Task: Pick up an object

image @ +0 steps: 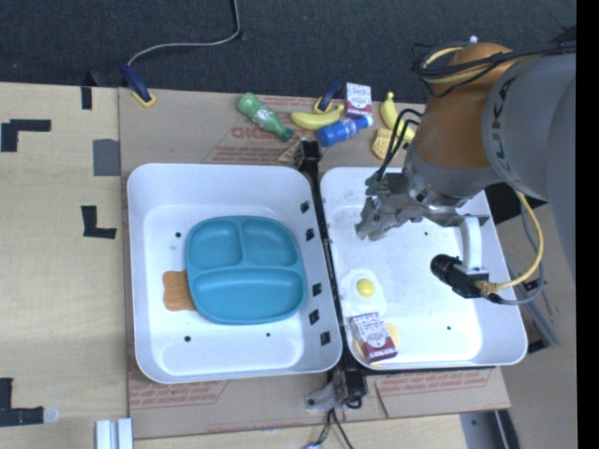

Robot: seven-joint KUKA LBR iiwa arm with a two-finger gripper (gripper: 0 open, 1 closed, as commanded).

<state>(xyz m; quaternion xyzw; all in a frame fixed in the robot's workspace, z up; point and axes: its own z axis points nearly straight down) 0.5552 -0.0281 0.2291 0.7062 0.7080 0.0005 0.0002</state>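
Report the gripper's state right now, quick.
Gripper: over the right bin, nothing visibly held; open or shut cannot be told.

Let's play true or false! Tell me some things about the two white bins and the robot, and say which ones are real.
1. The blue divided plate lies in the left bin. True.
2. The fried egg toy lies in the left bin. False: it lies in the right bin, near the divider.
3. The gripper hangs over the right bin. True.
4. The banana lies on the blue plate. False: it lies outside the bins, beyond their far edge.
5. The green bottle lies outside both bins. True.
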